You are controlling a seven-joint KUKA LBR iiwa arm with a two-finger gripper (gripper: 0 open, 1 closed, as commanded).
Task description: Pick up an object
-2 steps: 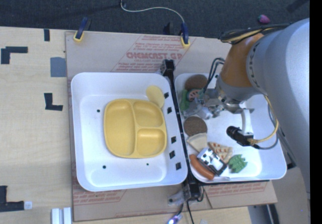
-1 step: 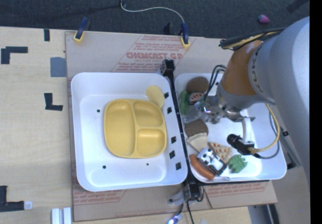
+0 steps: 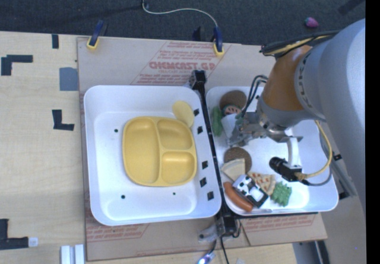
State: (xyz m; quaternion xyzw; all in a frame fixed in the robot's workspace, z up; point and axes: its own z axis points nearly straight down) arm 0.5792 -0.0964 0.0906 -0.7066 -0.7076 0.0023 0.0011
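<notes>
Though blurry, hand [image 3: 240,132] probably nr divider [image 3: 205,138].

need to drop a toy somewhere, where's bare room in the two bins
Left bin: bare white floor all round the yellow tray, widest along the near and left edges. Right bin: crowded; toy food fills its left half under the gripper, with a small bare patch at the far right.

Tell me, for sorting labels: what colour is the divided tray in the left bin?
Pale yellow tray, in the camera view.
</notes>
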